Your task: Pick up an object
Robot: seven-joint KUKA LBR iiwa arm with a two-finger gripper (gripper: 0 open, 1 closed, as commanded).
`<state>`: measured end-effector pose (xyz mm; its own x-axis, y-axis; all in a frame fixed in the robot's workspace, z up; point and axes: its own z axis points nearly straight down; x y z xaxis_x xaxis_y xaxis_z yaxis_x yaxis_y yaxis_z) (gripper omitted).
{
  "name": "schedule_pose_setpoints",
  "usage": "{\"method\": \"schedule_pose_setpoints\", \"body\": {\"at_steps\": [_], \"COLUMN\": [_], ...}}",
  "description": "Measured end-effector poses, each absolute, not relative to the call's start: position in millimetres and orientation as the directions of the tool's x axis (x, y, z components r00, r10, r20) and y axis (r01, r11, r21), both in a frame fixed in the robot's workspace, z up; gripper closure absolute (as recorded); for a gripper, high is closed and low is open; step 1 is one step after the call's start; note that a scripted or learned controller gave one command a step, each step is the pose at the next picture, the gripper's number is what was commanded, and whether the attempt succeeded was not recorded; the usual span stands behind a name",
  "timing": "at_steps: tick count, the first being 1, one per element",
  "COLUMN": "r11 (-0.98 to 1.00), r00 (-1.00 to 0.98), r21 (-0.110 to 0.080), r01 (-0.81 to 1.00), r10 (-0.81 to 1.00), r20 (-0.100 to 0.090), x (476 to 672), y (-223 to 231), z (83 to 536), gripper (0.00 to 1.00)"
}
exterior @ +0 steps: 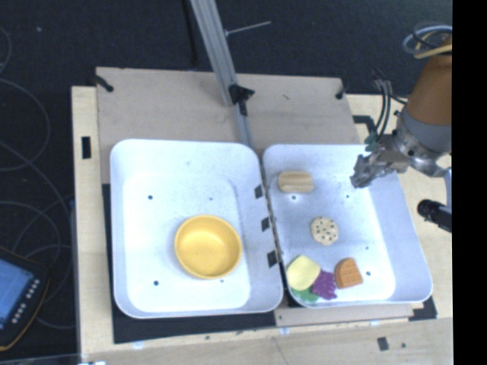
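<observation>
Grey arm [426, 120] (orange-banded) angles down, jaws [364, 175] over right bin's [396, 226] upper edge.

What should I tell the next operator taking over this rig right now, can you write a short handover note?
Gripper: over the upper right part of the right bin, nothing visibly held; finger state unclear.
Right bin: tan bread roll near the top left, cookie mid-bin, and along the bottom edge a yellow piece, a purple piece and an orange-brown piece.
Left bin: yellow bowl.
Done: no pick yet.
Left: descend on one object, grasp and lift. The roll and cookie sit apart from the others, probably the easiest targets.
</observation>
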<state>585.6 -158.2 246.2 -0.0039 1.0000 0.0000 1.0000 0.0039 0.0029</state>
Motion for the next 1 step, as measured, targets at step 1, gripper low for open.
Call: {"method": "schedule_pose_setpoints", "body": {"at_steps": [1], "r11": [0.006], "r00": [-0.006], "r21": [0.001], "r01": [1.0], "r10": [1.0], "r20": [0.0], "x": [586.3], "y": [-108.8], "z": [236.3], "gripper": [1.0]}}
